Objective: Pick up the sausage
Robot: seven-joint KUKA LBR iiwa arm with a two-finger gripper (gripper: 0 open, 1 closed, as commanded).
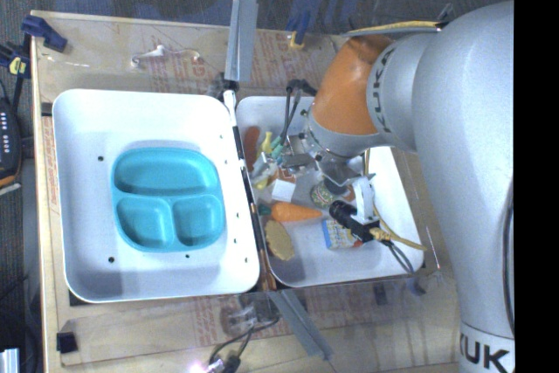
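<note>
The sausage (251, 141), a short reddish-brown piece, lies at the upper left of the right bin (397, 188), close to its left wall. My gripper (291, 160) hangs low over that bin, just right of the sausage, among small green and yellow items (271, 148). The wrist and the orange band (349, 96) cover the bin's middle and hide what lies beneath. Nothing can be seen held in the gripper.
An orange carrot (295, 211), a round tan disc (279, 240) and a blue packet (338, 233) lie in the right bin's front half. The left bin (79, 127) holds a blue divided tray (168, 195). A black cable fitting (354, 221) trails from the wrist.
</note>
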